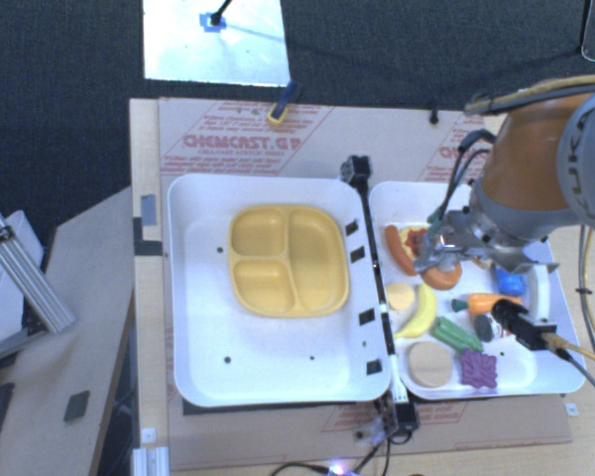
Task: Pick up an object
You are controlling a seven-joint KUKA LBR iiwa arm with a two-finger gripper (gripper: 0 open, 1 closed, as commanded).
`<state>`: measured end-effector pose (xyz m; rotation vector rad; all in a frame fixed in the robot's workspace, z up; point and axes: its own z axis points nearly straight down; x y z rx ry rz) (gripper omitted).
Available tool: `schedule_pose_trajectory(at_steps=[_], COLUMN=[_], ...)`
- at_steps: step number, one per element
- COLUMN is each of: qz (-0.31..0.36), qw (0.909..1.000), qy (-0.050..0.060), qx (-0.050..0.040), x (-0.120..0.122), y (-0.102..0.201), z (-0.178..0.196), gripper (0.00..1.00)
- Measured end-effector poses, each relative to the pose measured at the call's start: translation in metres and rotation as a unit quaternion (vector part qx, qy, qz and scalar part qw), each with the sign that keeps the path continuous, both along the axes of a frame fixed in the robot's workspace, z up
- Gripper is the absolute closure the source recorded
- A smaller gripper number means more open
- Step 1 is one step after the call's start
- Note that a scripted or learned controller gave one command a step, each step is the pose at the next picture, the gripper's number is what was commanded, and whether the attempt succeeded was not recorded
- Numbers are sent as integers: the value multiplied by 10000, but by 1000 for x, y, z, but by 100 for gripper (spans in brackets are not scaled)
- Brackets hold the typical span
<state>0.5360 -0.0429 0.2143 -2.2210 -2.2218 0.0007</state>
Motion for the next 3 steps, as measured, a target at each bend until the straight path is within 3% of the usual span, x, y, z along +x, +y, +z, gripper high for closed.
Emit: schedule_pose_trajectory(at_steps=[1, 3], qz=[4, 3], qw=[10000, 10000], qy=[-16, -2], qx=[2, 1], x=[-4, -5], y=[-5, 0], z=[16, 0], gripper=[100, 100])
